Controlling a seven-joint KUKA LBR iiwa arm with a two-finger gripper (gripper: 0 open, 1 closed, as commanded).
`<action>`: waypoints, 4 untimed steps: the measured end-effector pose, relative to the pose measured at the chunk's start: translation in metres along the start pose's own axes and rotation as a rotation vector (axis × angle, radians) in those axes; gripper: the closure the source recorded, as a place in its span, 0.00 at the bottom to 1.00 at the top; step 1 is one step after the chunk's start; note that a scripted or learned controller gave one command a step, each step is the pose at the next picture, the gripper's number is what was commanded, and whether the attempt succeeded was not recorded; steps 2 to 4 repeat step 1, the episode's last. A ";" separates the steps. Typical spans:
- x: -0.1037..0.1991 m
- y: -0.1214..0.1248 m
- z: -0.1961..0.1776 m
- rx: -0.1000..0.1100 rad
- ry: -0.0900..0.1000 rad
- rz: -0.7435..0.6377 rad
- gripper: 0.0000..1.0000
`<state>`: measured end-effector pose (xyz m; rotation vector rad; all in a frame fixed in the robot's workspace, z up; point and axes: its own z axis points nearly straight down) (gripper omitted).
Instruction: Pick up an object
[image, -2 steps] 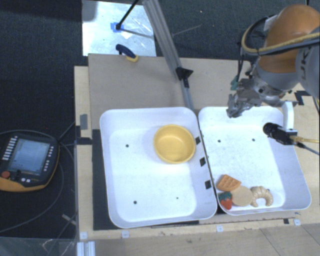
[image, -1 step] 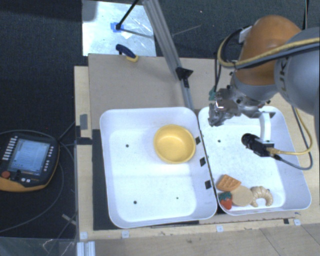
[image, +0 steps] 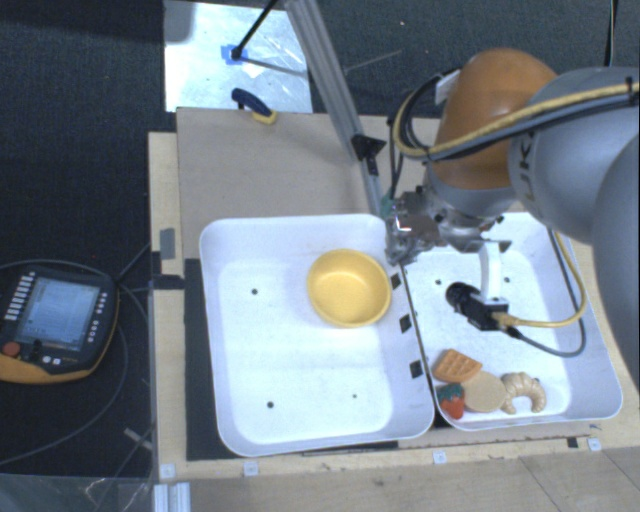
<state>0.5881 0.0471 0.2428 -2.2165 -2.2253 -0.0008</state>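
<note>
We judge the bowl (image: 348, 288) light, stiff and smooth, best taken by its rim at 2 o'clock, nearest the gripper (image: 404, 233), whose grip state we cannot tell.

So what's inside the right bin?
An orange wedge, a tan disc, a croissant and a red piece at its near end. The arm covers its far end, so anything there is hidden.

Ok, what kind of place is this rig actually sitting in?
Most likely a robotics lab test cell, not a kitchen. An industrial arm works over a left bin and a right bin, a teach pendant lies beside the bench, and toy-like food pieces serve as grasp objects.
</note>
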 end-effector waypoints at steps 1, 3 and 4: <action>0.045 -0.005 0.000 -0.001 0.000 0.000 1.00; 0.045 -0.005 0.000 -0.001 0.000 0.000 1.00; 0.045 -0.005 0.000 -0.001 0.000 0.000 1.00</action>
